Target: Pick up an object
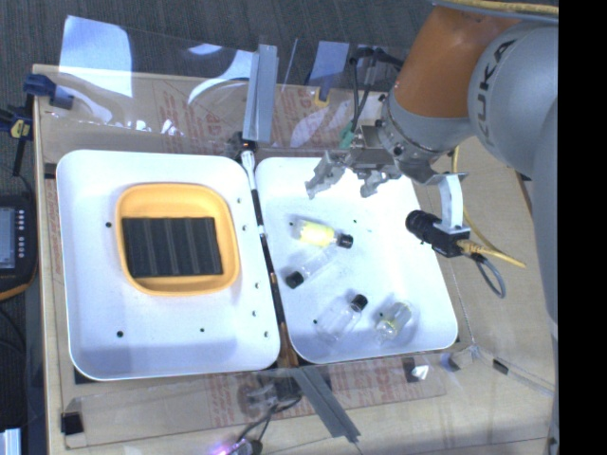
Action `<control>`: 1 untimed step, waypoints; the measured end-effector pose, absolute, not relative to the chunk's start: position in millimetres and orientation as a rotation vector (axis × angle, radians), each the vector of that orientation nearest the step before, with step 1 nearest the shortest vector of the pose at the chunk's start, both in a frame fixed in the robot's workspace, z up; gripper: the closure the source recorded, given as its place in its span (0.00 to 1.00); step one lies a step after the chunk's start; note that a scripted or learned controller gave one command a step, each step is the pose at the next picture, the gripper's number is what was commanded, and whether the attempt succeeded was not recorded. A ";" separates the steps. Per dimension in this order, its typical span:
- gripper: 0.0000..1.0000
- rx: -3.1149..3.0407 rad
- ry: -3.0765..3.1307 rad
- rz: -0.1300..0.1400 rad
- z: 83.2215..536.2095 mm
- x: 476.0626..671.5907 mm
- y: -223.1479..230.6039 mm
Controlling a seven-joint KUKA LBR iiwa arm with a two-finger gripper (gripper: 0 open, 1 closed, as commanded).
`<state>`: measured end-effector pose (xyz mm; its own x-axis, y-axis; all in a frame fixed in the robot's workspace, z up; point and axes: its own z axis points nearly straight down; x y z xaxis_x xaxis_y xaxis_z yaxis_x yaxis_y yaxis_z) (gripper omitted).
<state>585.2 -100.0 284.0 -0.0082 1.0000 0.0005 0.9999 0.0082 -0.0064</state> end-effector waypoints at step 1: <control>0.00 -2.081 -2.347 0.006 154.0 598.3 -178.3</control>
